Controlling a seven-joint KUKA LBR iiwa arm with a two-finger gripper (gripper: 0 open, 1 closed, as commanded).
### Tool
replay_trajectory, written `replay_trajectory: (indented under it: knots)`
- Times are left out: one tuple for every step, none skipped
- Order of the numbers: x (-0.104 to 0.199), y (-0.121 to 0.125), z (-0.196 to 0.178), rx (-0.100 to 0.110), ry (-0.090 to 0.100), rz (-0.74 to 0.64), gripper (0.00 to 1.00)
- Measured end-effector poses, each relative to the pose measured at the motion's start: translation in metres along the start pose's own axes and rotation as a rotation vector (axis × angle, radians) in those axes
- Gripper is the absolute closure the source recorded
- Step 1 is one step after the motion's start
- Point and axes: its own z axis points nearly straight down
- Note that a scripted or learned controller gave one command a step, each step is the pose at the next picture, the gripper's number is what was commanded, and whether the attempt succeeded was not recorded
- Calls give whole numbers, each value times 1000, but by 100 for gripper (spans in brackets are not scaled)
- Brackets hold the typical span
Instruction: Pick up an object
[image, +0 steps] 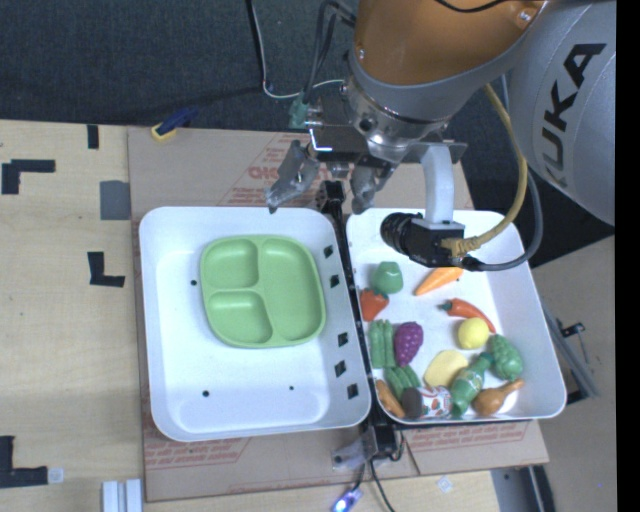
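Observation:
My gripper (328, 186) hangs over the far rims where the two bins meet, its fingers (290, 180) spread open with nothing between them. The right bin (520, 300) holds several toy foods: a green pepper (388, 276), an orange carrot (438, 281), a red piece (373, 304), purple grapes (408, 342), a yellow lemon (473, 333), broccoli (505, 355) and more heaped at the near edge. All of them lie below and to the right of the gripper, apart from it.
In the left bin (170, 330) lies a green divided plate (263, 290). A black cylinder (410, 237) with an orange cable sticks out from the arm over the right bin's far side. The big grey arm body covers the upper right.

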Motion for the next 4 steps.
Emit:
replay_trajectory:
  knots:
    - [-6, 2, -15, -8, -1, 8, 100]
    - [35, -30, -83, -16, 3, 7, 100]
    - [78, -31, -78, -9, 1, 7, 100]
    - [66, -45, 60, 7, -8, 13, 100]
